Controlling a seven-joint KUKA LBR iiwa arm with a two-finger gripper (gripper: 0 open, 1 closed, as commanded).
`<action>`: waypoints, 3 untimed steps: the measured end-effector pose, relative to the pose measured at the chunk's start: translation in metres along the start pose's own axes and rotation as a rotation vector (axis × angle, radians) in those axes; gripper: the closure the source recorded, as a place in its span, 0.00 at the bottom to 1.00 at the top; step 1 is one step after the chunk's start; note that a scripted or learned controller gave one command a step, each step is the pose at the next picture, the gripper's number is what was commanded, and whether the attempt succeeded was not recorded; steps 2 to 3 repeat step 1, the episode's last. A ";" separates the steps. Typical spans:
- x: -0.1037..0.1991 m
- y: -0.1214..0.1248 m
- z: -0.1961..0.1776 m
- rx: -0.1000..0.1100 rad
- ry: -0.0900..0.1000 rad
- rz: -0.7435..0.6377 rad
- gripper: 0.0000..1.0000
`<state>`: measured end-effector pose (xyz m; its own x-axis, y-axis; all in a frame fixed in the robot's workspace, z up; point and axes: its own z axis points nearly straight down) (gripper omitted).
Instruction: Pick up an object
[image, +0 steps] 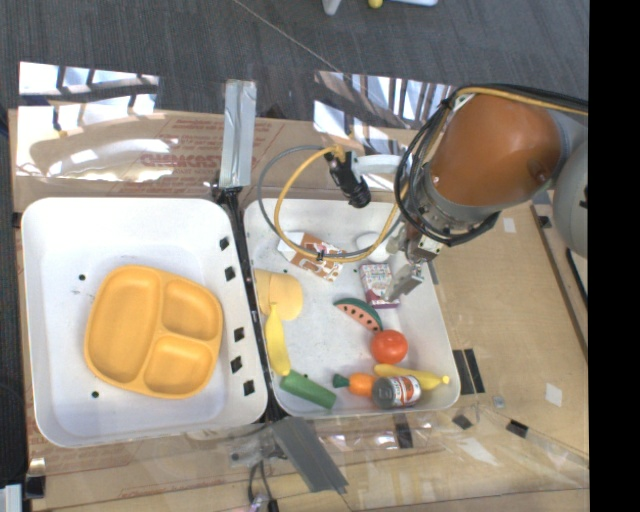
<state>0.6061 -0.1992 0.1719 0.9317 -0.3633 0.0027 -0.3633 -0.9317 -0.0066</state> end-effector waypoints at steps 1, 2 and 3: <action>-0.062 0.021 0.082 -0.002 -0.008 -0.098 0.00; -0.062 0.021 0.082 -0.002 -0.008 -0.098 0.00; -0.062 0.021 0.082 -0.002 -0.008 -0.098 0.00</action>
